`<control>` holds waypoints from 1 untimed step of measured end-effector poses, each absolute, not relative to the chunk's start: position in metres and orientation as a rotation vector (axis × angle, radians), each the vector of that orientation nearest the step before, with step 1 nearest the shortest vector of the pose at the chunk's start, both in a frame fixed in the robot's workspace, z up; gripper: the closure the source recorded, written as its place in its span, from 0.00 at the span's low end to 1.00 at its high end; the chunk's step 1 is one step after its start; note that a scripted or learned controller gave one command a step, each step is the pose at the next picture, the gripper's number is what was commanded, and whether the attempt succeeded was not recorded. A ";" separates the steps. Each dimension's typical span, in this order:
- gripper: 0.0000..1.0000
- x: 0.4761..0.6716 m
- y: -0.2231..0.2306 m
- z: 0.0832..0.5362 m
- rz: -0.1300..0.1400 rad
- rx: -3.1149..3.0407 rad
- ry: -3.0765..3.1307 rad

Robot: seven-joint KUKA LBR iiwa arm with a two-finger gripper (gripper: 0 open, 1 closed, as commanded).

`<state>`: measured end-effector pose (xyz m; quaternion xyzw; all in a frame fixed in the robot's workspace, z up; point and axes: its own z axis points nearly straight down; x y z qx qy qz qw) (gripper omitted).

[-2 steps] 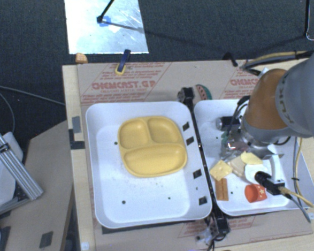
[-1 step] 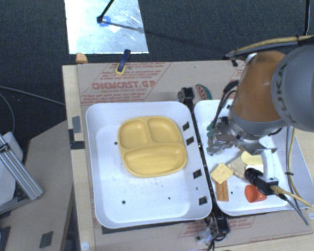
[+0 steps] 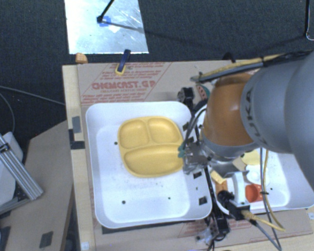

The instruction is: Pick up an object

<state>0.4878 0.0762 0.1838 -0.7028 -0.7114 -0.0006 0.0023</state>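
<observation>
end effector (image 3: pixel 187 156) sits at the 3 o'clock edge of 1 yellow divided plate (image 3: pixel 149 146) with 3 compartments, in the left of 2 white bins (image 3: pixel 146 203); its grip state cannot be told. desk (image 3: pixel 127 82) cardboard reads "chemcast gp".

The yellow plate (image 3: pixel 149 146) fills the top half of the left bin (image 3: pixel 106 206). Below it the white floor is bare, so I could pass there. My big arm (image 3: pixel 263 109) covers much of the right bin (image 3: pixel 290 196).
</observation>
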 end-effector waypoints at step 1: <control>1.00 0.530 0.131 0.151 -0.004 -2.211 -2.232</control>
